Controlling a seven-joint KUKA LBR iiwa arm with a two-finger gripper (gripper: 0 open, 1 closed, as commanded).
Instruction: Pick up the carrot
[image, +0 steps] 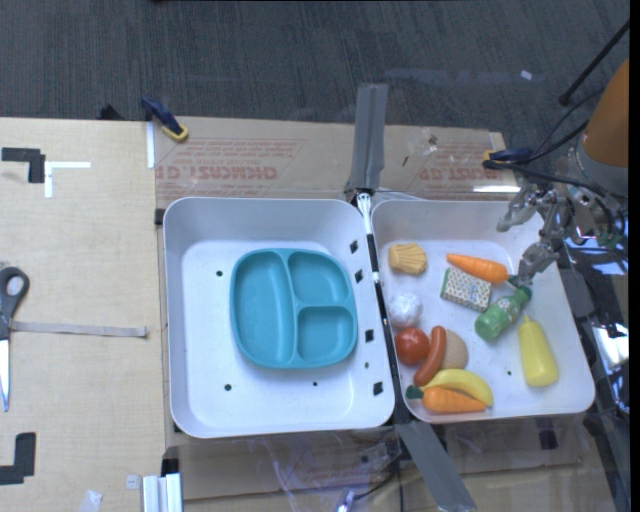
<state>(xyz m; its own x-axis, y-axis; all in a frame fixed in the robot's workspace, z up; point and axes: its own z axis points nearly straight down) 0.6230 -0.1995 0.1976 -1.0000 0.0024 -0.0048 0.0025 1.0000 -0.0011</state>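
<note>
Camera view: your gripper (532, 262) hangs at the right bin's (570, 405) three o'clock edge, just beside the carrot (478, 267) tip and above the green bottle (500, 315); nothing sits between its fingers. Whether they stand apart, you cannot tell. The carrot lies at twelve o'clock, touching the cracker box (466, 290).

Two white bins (180, 330) sit on a pale tan bench (70, 280). The left one holds a teal divided plate (295, 308). In the right bin (570, 400): an orange carrot (478, 267), a second orange carrot (453, 401), a yellow banana (458, 381), a red tomato (411, 345), a reddish-orange sausage (432, 356), a green bottle (499, 315), a yellow corn-like piece (537, 354), a speckled green-and-white box (466, 290), and a tan ridged piece (407, 259). The gripper (528, 265) is grey metal.
</note>
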